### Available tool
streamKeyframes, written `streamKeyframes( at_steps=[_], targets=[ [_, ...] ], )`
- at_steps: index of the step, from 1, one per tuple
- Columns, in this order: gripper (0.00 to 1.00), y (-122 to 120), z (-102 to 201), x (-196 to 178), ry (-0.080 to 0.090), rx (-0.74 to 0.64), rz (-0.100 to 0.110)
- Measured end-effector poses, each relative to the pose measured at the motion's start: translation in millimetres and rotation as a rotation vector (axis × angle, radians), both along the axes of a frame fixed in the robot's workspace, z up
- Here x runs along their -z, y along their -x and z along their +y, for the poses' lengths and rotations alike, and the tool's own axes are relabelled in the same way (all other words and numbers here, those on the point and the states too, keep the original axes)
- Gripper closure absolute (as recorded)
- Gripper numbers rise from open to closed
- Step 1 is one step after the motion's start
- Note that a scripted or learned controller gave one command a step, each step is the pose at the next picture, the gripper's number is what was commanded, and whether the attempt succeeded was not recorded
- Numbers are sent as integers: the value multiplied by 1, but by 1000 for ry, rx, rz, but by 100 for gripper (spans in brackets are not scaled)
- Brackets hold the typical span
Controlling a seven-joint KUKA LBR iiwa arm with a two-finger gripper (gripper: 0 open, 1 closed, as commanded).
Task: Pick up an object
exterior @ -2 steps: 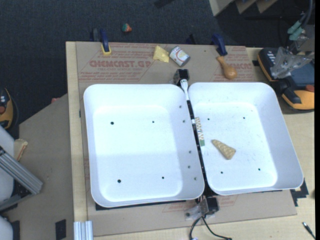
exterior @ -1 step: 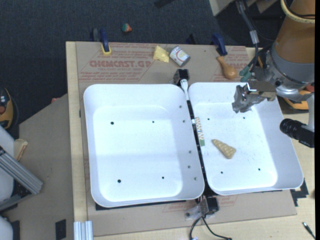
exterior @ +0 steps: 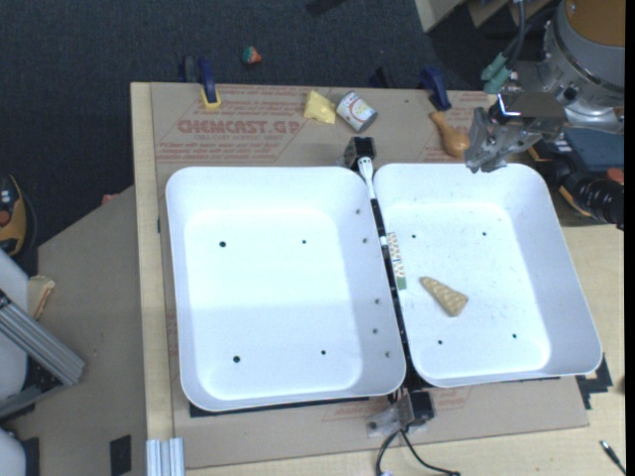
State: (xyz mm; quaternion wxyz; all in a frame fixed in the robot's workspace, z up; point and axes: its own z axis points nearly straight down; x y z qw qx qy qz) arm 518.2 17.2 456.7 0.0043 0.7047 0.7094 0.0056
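A: Nearest the camera? A black plug with cables [exterior: 412,410] sat at the front edge of the bench, right below the seam where the two bins met.

B: And the bins?

A: Left bin [exterior: 198,365] was white and shallow, with four small dark dots on its floor. Right bin [exterior: 571,305] touched it along the seam, where a black strip with a striped label [exterior: 394,259] ran front to back.

B: Task object?

A: A tan cone-shaped piece [exterior: 444,296] lay on the right bin's floor, left of centre and toward the front, near the seam, tip pointing to the back-left. Nothing touched it and nothing stood over it. The floor around it was speckled with fine dark specks.

B: Behind the bins?

A: The brown board [exterior: 248,127] with red lettering carried clutter: a yellow wedge [exterior: 319,108], a small white-and-grey box [exterior: 356,111] just beside it, an orange-brown pear-shaped thing [exterior: 451,135] further right, and blue clamps [exterior: 207,79] on the back edge. A small coloured bit [exterior: 252,56] lay on the dark carpet beyond.

B: Gripper?

A: The gripper [exterior: 484,159] hung over the back rim of the right bin, at its far edge, well apart from the cone. The orange-brown thing was just left of it. The fingers pointed down; jaw state, I couldn't tell. Nothing was visible between them.
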Motion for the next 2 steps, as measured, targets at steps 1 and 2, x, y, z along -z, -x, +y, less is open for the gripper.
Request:
streamKeyframes(
  at_steps=[1, 2],
  targets=[
    [100, 42, 81, 89, 1, -3, 26],
    [100, 21, 121, -4, -2, 1, 2]
  ],
)
